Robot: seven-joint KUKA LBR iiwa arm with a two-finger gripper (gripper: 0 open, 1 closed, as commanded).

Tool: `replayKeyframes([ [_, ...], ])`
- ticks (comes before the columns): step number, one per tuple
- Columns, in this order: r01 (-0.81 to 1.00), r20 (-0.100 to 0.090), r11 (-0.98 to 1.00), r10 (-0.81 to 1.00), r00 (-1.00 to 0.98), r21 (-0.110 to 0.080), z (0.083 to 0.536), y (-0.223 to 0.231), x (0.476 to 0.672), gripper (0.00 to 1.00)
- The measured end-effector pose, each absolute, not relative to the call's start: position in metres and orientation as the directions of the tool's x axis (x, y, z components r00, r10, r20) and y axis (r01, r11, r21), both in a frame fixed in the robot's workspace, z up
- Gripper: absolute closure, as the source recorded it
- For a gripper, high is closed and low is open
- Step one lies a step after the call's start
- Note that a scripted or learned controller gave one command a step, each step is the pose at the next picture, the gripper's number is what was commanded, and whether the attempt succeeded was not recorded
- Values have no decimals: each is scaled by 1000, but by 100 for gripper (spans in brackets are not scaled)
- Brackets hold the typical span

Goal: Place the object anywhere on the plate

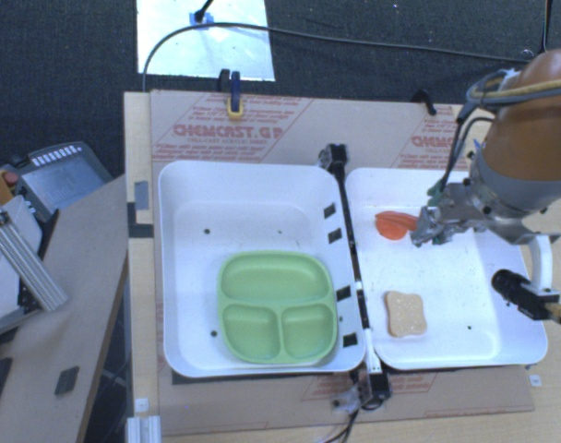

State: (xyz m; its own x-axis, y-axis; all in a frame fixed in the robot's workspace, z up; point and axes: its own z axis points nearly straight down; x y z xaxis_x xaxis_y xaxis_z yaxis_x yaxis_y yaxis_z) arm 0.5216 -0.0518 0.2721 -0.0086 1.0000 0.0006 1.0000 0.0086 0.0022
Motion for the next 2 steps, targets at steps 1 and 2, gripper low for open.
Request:
replayKeyframes([
  [1, 1000, 1, 7, 1000, -7, 0, 249, -6, 526, 100],
  [2, 1000, 3, 10, 1000, -10, 1, 248, 51, 527, 100],
])
